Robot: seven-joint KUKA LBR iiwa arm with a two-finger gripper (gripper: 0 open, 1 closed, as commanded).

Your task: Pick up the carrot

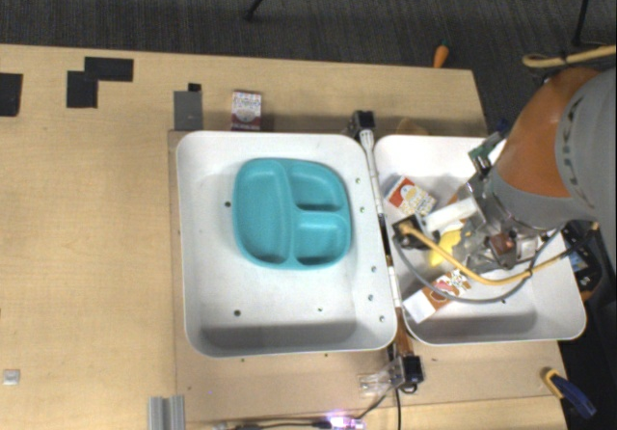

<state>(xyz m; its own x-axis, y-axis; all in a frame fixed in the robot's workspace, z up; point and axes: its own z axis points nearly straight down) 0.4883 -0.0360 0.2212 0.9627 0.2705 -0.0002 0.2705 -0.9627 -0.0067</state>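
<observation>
The bench (87,255) carries two shallow white bins side by side, so that things can be lifted from one within reach of the other. The left bin (207,322) holds a teal divided plate (292,213), lying flat near its middle. The arm (554,153) reaches down from the right into the right bin (511,324), its wrist bent low over a heap of small things, which suggests a grasp is being tried there. The gripper (469,250) sits amid that clutter, among cables and a yellow item (449,241); whether it is apart or together I cannot tell. The carrot cannot be made out with certainty; probably it lies in that heap.
</observation>
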